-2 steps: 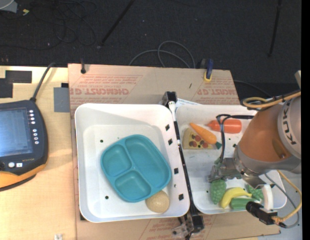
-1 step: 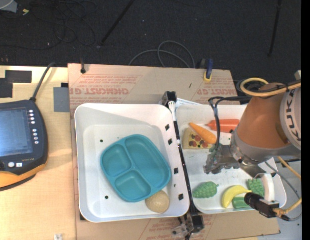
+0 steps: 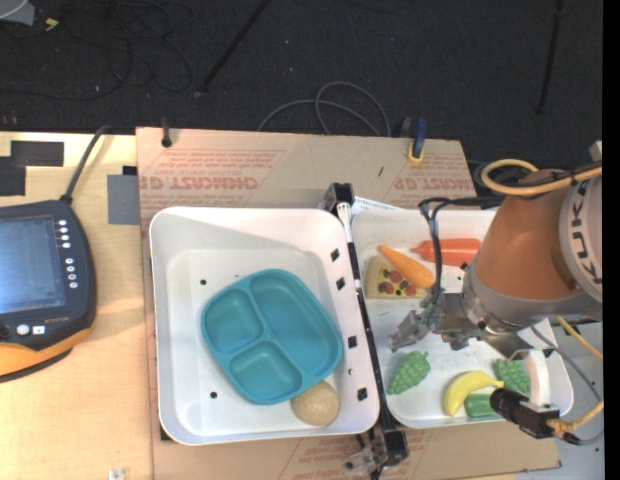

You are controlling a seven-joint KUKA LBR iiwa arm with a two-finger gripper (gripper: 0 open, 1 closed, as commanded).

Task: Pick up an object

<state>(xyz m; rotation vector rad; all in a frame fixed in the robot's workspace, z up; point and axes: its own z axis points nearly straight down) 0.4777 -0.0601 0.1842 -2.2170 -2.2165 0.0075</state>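
black screen pendant point(image 3: 35, 273) left of the bins; cardboard sheet point(image 3: 290, 173) beneath; cables point(image 3: 350, 103) behind.

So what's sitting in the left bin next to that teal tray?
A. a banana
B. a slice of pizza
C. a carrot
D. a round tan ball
D: a tan ball lies at the lower edge of the teal tray in the left bin, while the banana, carrot and pizza slice are all in the right bin.
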